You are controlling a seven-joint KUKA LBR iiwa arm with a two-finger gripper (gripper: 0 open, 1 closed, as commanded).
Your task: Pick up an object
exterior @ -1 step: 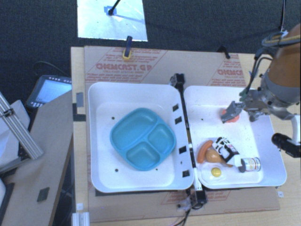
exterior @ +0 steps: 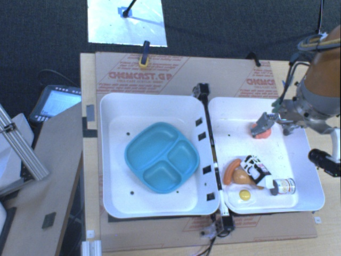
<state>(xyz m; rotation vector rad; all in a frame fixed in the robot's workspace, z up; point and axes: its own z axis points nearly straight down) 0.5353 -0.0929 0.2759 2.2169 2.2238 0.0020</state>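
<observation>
My gripper point(exterior: 264, 125) hangs over the far part of the right bin point(exterior: 309, 159), directly above a small red-orange piece point(exterior: 261, 134) that peeks out under its grey fingers. Nearer the front of that bin lie an orange carrot-like toy point(exterior: 232, 170), a black-and-white toy point(exterior: 256, 167), a pear-shaped tan piece point(exterior: 242, 178), a fried-egg toy point(exterior: 244, 195) and a small can point(exterior: 285, 186) on its side. The arm's orange band point(exterior: 322, 73) sits at the right edge.
The left bin point(exterior: 114, 116) holds a blue divided plate point(exterior: 161, 157). A black divider point(exterior: 208, 143) runs between the bins. A tablet point(exterior: 53, 104) and a metal rail point(exterior: 21, 148) sit off the bench to the left.
</observation>
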